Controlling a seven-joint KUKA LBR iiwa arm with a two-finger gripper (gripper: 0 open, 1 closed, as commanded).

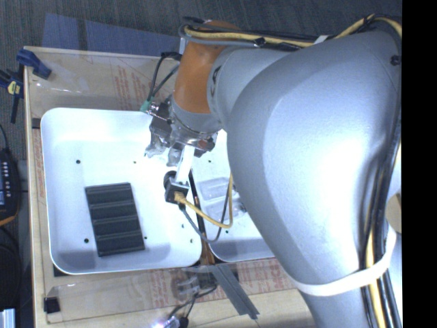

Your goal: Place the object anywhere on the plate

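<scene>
A dark grey ribbed rectangular plate (115, 219) lies flat in the near left part of the left bin (61, 125). My gripper (161, 146) hangs over the middle right of that bin, up and to the right of the plate and apart from it. Nothing shows in its grasp from this angle. A pale, translucent boxy thing (214, 189) lies at the left edge of the right bin (235, 251), just below the wrist. The arm hides most of that bin.
The grey arm (307, 149) covers the right half of the view. A blue clamp (32, 63) grips the bench's far left corner. A metal bracket (222, 287) sits on the bench in front of the two bins.
</scene>
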